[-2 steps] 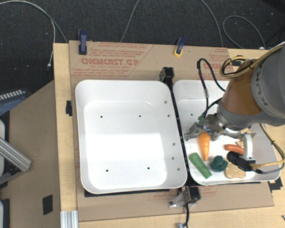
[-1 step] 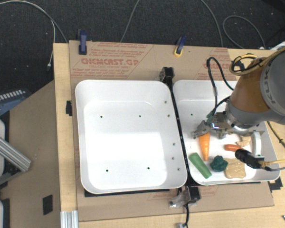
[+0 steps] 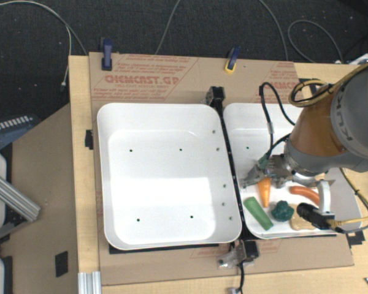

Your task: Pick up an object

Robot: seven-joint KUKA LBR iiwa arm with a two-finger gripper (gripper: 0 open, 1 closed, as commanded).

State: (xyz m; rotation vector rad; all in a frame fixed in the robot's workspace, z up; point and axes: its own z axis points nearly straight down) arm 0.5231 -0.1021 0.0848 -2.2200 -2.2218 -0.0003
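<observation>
Arm (image 3: 331,127): grey with an orange band, comes in over the right edge of the right bin and covers that bin's right half.
Gripper (image 3: 264,171): low over the right bin, near its left wall and a little toward the near edge.
Grip state: cannot tell, the wrist hides it from above.
Carrot (image 3: 265,193): small orange toy, tapered, wider end up under the gripper, narrow tip pointing to the bin's near edge. Matte, no leaves visible. Top end touches or sits under the gripper; can't say whether it's gripped or just lying on the floor.
Green block (image 3: 258,214): flat light-green bar, lies slanted by the near-left corner of the right bin, just beside the carrot tip.
Teal lump (image 3: 283,211): dark teal, knobbly, rounded, close to the near edge, right of the green block.
Orange piece (image 3: 304,193): orange-red, long and curved, right of the carrot, partly under the wrist.
Tan piece (image 3: 299,225): pale tan, at the near edge, partly hidden.
Right bin (image 3: 245,127): white, shallow; far half bare floor.
Left bin (image 3: 159,164): white, shallow, its right wall against the right bin's left wall.
Bench (image 3: 147,78): brown board with red print, carries both bins.
</observation>
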